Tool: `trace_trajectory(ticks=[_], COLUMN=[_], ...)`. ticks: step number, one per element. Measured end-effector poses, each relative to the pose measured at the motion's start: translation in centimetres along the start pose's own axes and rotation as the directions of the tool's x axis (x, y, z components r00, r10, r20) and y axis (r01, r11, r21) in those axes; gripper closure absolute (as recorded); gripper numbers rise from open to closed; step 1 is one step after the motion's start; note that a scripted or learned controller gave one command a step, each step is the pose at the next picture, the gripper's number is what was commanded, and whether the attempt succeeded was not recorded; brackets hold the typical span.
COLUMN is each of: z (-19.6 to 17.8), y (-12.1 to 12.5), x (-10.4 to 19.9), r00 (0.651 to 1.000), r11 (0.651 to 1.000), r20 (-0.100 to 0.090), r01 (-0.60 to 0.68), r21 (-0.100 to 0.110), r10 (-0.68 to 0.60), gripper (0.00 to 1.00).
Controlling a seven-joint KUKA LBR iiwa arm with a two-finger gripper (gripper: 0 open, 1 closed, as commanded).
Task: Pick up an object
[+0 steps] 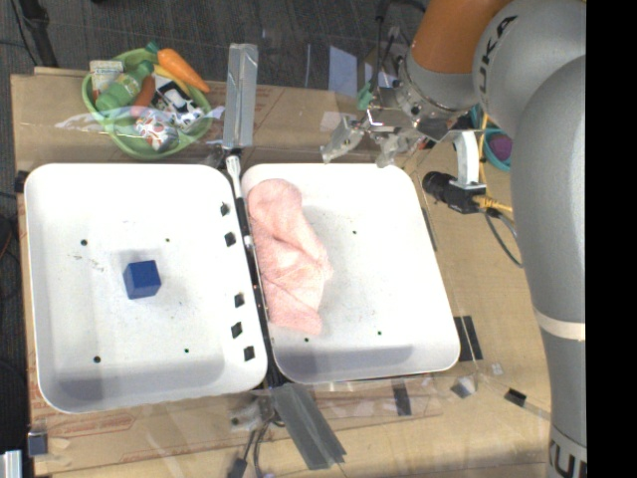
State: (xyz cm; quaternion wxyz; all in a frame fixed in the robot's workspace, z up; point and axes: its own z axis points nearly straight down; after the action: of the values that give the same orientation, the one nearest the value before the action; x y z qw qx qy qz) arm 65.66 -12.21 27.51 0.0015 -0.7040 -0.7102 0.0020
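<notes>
Hovering open-fingered at the frame's upper middle, the gripper [360, 145] holds nothing and should drop squarely onto the pink cloth [285, 254] in the right bin [398, 297], pinching a raised fold.

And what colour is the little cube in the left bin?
Blue. The cube shows best in the camera view, on the white bin floor.

— what was the setup around the bins like?
— brown cardboard-covered bench [299, 118], tape strips [309, 428] along the near edge. Dark carpet floor [299, 8] behind it, a few cables [25, 8] lying on it. A green bowl [149, 147] of toys sat on the far left corner.
</notes>
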Motion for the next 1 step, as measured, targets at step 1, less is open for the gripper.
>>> trace_trajectory(ticks=[1], z=[12.32], y=[-0.01], x=[3.18], r00=[0.998], r11=[0.998], r20=[0.000], r01=[0.068], r21=[0.002], r10=[-0.068], gripper=[0.00])
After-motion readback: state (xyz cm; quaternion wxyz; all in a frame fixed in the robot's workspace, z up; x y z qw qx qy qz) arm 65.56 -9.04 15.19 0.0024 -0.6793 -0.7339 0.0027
